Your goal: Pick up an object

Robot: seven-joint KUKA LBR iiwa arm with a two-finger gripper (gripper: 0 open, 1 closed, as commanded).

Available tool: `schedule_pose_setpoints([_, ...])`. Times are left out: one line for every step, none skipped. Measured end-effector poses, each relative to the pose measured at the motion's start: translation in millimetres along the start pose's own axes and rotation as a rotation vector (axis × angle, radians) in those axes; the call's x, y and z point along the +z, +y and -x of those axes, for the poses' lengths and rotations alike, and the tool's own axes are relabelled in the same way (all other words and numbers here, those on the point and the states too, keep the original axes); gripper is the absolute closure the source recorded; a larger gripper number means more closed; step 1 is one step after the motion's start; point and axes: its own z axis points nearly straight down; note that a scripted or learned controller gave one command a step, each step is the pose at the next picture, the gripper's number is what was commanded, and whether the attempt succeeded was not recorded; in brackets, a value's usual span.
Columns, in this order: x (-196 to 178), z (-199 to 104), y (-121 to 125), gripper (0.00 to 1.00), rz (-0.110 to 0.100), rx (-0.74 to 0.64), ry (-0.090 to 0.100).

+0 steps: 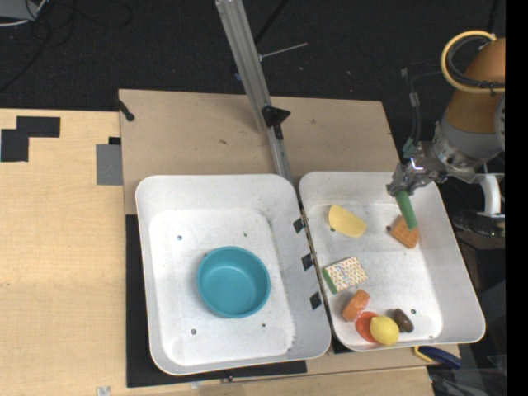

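My gripper (406, 185) hangs over the far right part of the right bin (462, 304). It is shut on the upper end of a green stick (406, 209), which hangs down at a slight tilt. The stick's lower end is next to an orange wedge (404, 236) on the bin floor. A yellow piece (346, 221), a patterned block (345, 273), an orange-red piece (356, 305), a yellow ball (384, 330) and a small brown piece (403, 320) also lie in this bin.
The left bin (165, 221) holds a teal bowl (233, 281). A slanted metal rail (252, 73) runs from the top down to the gap between the bins. Cables and a yellow hose (459, 52) sit at the right by the arm.
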Motion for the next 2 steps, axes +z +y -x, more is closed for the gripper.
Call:
schedule_pose_setpoints([-43.5, -4.5, 2.6, 1.0, 0.0, 0.0, 0.0])
schedule_pose_setpoints([-39.9, -58.1, -25.7, 1.0, -0.004, -0.003, 0.002])
